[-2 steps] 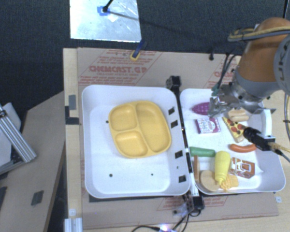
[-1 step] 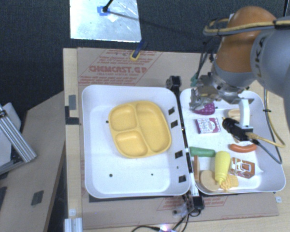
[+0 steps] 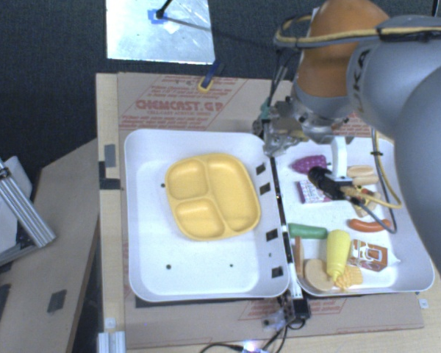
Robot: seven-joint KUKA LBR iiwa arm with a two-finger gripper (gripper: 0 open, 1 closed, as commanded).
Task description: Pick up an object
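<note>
Camera view: slanted look down on two shallow white bins side by side on a cardboard-covered bench (image 3: 176,98).
Left bin (image 3: 143,197): smooth white plastic with rounded corners, centre of the frame.
Plate (image 3: 212,195): glossy yellow plastic, rounded square with three compartments, lying flat in the left bin.
Right bin (image 3: 411,271): lower right, partly covered by the arm.
Toy food: a purple piece (image 3: 309,164), a hot dog (image 3: 361,173), a red sausage (image 3: 369,225), a green stick (image 3: 309,231), a yellow corn cob (image 3: 339,254) and a tan round piece (image 3: 316,274), all in the right bin.
Arm (image 3: 404,101): matte grey, bulky, with a rounded orange band, entering from the right.
Gripper (image 3: 279,134): metal, at the bins' shared wall near their upper edge; whether the fingers are apart or together cannot be told.
</note>
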